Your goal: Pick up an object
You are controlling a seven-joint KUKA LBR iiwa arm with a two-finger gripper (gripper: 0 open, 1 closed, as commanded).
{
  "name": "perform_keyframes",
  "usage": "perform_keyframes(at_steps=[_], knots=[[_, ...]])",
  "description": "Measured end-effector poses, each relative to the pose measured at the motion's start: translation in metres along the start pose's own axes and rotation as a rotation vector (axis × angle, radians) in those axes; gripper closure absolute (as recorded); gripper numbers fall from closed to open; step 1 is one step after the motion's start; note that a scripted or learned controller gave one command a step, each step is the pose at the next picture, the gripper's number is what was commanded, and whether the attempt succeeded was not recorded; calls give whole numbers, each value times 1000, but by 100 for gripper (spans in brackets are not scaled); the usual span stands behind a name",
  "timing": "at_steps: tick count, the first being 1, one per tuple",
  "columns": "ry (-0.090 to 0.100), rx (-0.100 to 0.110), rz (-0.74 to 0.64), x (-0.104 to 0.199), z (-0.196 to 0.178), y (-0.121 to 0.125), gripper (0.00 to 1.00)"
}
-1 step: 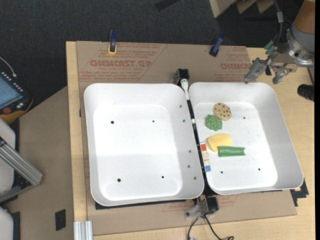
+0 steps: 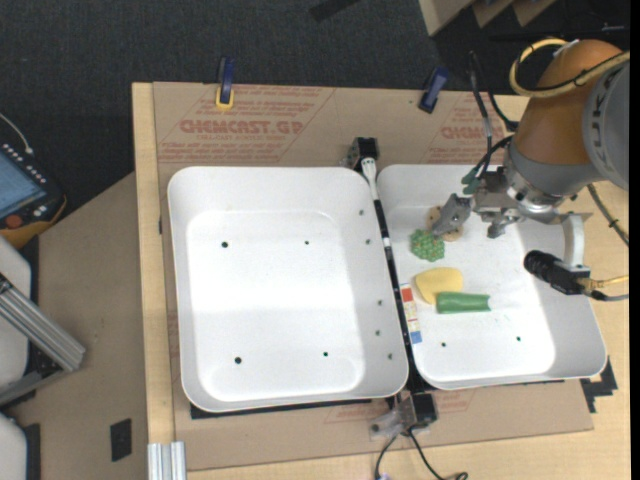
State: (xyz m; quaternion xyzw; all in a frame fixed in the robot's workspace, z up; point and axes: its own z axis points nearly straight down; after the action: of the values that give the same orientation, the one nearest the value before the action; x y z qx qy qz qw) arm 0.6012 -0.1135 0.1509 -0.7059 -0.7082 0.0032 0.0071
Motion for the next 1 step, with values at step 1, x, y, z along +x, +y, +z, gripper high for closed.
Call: perform_keyframes(at_steps=[1], knots=[[-2,-3,7,-1,30,-91,0]])
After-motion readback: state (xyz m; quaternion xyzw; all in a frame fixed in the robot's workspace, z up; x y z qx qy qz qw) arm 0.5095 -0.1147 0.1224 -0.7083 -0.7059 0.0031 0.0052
